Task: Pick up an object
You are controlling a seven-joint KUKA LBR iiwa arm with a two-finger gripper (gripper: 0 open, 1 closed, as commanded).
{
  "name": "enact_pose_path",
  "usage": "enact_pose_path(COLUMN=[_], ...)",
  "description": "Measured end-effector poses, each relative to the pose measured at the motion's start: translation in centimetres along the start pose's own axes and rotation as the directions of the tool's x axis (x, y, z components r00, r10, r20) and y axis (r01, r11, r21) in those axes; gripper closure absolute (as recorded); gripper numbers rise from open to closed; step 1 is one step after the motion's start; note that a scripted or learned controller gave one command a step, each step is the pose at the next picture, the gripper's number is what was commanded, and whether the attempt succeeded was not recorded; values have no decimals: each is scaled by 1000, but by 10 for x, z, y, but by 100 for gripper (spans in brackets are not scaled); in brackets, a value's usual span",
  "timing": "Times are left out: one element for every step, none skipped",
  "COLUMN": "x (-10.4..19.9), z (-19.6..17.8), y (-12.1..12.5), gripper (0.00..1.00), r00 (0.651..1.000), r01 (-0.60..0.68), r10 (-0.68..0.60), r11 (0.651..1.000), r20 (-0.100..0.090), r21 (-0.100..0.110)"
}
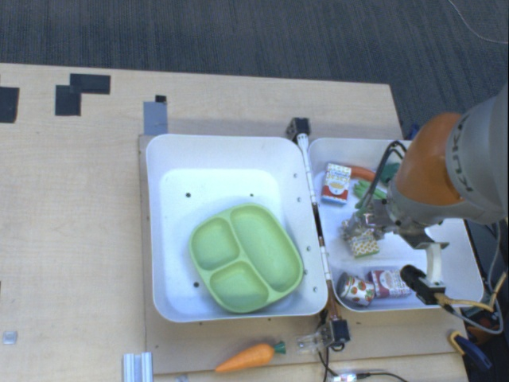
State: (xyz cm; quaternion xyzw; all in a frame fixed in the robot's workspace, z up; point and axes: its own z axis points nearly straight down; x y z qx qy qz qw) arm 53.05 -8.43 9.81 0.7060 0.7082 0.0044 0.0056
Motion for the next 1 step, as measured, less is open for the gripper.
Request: enact_pose_path(x=[37], z=[-111], y=[-41], gripper=[100], r00=[1000], r01=[1], r10=[-1], r11=[1000], r20=[-2], r21=[10])
